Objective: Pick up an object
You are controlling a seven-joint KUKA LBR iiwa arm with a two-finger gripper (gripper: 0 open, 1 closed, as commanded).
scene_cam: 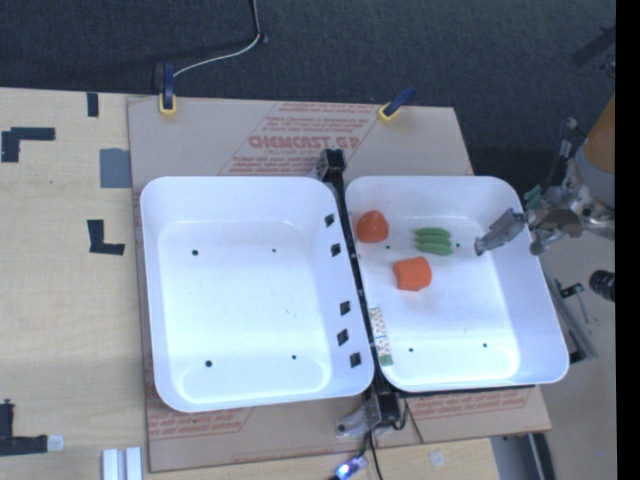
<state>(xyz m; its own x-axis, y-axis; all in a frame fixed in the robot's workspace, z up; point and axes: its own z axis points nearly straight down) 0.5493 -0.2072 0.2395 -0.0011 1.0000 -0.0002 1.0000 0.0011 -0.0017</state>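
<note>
Three small objects lie in the right bin (pixel 520 363): an orange-red round piece (pixel 372 226) near its left wall, a green ridged piece (pixel 433 239) in the middle, and an orange-red block (pixel 412 273) just below them. My gripper (pixel 520 230) hangs over the right bin's right rim, to the right of the green piece and apart from all three objects. One grey finger (pixel 497 233) points left over the bin floor. Nothing shows between the fingers.
The left bin (pixel 240 378) sits beside the right one, joined by a black divider strip (pixel 346 268). Both rest on a cardboard sheet (pixel 300 143) held by two clips at the back. A white cable (pixel 215 60) runs behind.
</note>
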